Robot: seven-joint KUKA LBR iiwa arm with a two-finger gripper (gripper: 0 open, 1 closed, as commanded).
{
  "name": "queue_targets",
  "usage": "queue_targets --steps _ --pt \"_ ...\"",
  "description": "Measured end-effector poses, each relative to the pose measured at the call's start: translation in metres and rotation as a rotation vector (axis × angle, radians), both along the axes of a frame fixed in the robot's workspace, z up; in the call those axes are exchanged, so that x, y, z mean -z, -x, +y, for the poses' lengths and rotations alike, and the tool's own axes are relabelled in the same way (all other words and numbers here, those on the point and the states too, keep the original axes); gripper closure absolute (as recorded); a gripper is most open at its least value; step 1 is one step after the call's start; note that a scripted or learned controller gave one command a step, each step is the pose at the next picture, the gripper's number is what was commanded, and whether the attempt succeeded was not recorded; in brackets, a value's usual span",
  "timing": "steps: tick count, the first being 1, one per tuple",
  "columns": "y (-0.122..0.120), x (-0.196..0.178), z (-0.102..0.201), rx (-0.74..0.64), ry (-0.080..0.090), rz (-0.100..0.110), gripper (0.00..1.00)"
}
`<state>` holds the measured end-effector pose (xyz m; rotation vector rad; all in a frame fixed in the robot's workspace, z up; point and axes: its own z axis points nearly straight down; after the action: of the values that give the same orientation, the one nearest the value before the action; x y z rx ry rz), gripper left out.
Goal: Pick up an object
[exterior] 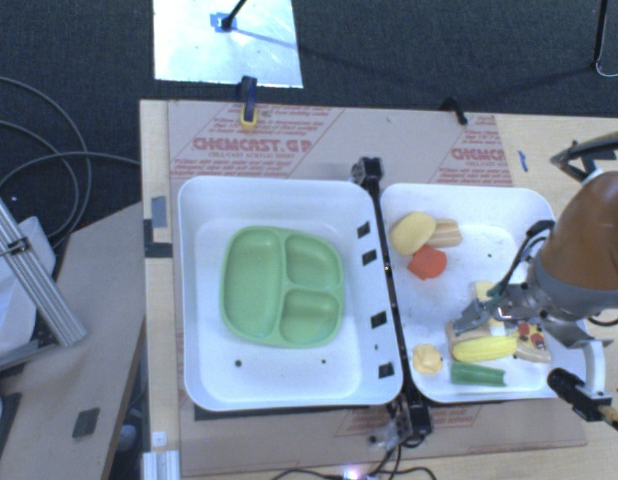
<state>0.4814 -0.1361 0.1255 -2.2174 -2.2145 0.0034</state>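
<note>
Here, in the right bin [529, 206], my gripper [479, 315] hangs low with its fingers spread, pinching nothing. The yellow corn cob [485, 348] lies just below and beside them, its long axis running left-right, the green piece [478, 373] just beyond it.

Red "CHEMCAST GP" lettering is printed twice on the brown protective sheet [319, 133] under the bins

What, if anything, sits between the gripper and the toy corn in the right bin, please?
Nothing visible does. The gripper hangs right above the corn, with the green piece and pizza slice beside it.
</note>
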Motion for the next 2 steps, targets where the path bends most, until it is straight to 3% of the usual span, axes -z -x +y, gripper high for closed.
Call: queue_targets --steps 1,2 --pt "-0.046 0.041 0.04 -0.009 0.005 -0.015 0.0" --pt "-0.048 0.001 0.121 -0.007 -0.01 -0.007 0.0"
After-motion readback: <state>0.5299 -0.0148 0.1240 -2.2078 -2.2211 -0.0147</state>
